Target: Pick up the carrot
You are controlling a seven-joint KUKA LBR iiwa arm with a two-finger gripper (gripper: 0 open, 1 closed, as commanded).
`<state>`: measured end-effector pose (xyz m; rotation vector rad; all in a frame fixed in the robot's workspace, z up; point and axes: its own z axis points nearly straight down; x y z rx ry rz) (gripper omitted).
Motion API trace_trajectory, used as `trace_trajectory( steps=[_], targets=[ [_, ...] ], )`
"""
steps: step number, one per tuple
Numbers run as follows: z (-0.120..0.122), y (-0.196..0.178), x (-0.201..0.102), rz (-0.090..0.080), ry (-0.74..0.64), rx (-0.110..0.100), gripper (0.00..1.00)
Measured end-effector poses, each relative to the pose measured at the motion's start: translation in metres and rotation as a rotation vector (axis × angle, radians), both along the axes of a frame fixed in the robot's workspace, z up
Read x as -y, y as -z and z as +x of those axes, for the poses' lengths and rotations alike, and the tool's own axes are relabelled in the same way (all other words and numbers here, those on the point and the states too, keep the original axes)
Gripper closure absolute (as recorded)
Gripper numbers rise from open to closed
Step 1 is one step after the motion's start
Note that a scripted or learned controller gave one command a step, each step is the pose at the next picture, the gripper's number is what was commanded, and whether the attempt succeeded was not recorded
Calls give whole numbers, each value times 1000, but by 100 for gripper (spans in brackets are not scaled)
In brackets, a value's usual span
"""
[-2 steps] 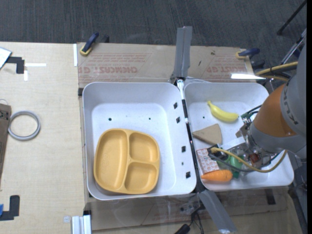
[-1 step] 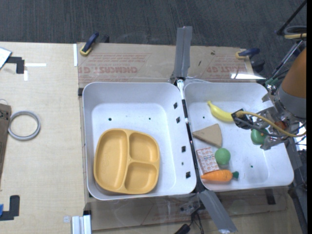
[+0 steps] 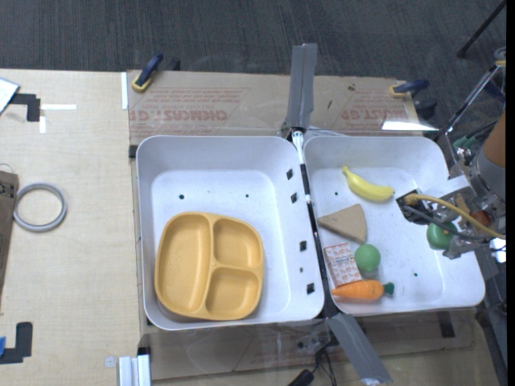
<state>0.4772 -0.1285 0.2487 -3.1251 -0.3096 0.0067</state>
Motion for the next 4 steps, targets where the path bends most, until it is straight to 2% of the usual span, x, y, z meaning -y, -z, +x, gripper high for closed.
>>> trace_trajectory(
  steps=[1, 2, 3, 4],
  targets=[
    [1, -86, -6, -2, -8, 1, 100],
    [51, -109, -23, -2, -84, -1, 100],
    [86, -108, -33, -3, -6, 0, 100],
    [124, -123, -46, -2, -39, 1, 100]
  ],
)
